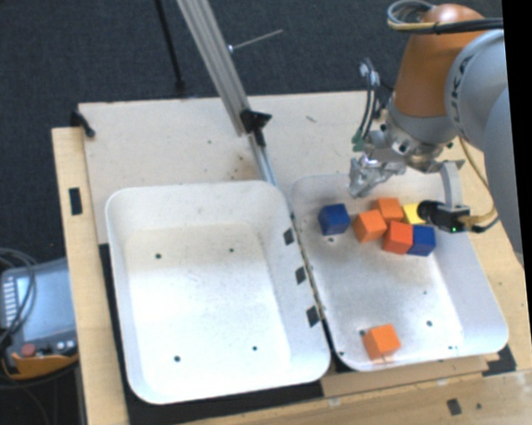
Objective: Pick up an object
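Looking left to right: left bin; right bin holding a blue block, a cluster of orange, yellow and blue blocks, and, near the front rim, a lone orange block; gripper above the bin's far edge, finger state impossible to tell.

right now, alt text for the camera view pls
The arm's hand hangs over the far end of the right bin, near a cluster of orange, blue and yellow blocks. One orange block lies alone at the near end.
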### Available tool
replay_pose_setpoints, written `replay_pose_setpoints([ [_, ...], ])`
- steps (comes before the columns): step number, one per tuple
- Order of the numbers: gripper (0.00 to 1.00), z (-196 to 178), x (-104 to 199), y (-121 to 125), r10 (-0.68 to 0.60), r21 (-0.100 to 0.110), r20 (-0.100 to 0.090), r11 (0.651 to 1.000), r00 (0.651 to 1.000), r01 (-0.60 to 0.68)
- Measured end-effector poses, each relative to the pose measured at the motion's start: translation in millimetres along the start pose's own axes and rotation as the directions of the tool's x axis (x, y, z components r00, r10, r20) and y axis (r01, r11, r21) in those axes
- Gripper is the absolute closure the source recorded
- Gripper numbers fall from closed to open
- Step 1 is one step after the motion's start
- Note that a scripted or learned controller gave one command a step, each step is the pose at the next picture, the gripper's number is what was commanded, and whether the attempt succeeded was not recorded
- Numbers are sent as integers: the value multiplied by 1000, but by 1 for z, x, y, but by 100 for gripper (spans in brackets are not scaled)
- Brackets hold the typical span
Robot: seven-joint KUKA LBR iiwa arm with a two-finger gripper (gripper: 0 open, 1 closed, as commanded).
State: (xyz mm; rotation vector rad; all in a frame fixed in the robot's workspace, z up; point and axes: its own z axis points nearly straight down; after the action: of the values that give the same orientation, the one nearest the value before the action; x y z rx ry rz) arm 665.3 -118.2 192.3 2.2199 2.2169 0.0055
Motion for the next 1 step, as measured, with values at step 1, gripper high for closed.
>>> replay_pose_setpoints([
  [1,100,-62,-7,8,-4,-4,1,1000,1000,4],
])
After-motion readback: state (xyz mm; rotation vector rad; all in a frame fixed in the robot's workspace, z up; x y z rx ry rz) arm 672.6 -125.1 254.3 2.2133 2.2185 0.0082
